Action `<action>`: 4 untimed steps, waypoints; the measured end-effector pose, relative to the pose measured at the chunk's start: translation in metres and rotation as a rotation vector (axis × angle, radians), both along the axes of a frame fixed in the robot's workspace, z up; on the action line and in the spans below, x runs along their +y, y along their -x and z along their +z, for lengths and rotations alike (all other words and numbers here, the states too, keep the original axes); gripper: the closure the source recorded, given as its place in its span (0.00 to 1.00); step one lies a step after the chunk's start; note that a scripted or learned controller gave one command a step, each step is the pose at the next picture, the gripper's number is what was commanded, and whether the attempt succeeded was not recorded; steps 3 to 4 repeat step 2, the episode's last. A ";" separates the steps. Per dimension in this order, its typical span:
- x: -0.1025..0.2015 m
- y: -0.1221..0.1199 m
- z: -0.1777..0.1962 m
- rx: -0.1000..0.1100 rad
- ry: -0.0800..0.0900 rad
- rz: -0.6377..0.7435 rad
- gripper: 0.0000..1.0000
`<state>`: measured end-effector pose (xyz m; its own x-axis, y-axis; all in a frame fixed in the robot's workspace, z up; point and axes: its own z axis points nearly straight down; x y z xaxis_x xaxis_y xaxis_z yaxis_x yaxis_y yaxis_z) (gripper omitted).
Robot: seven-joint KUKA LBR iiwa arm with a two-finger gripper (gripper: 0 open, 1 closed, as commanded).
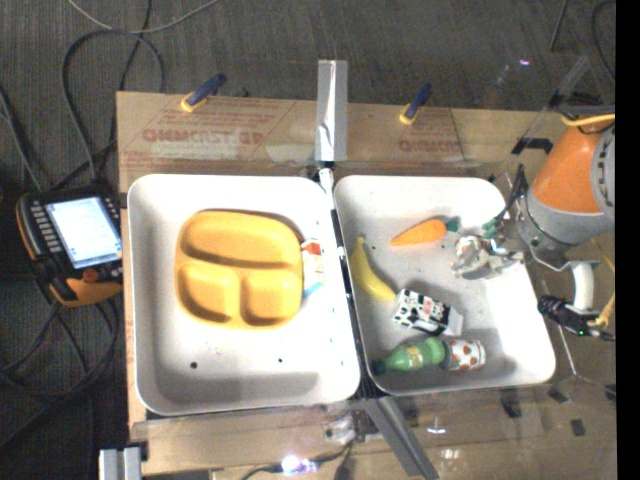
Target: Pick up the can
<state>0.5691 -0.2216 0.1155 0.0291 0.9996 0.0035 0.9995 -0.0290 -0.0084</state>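
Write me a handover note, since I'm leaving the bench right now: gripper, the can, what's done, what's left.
Gripper: low in the right white bin, near its upper right; finger state unreadable.
Small red-and-white patterned can: lying on its side at the bin's lower edge, touching the green plastic bottle.
Nearby: black-and-white patterned box, yellow banana, orange carrot.
Done: nothing; the can is not grasped.
Left: move to the can, grip, lift.

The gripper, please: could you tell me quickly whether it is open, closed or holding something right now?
Gripper: cannot be told; it sits low over the right bin, apart from the can.
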 end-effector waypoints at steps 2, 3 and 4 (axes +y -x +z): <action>0.036 -0.100 0.082 0.002 0.008 -0.143 1.00; 0.036 -0.100 0.082 0.002 0.008 -0.143 1.00; 0.036 -0.100 0.082 0.002 0.008 -0.143 1.00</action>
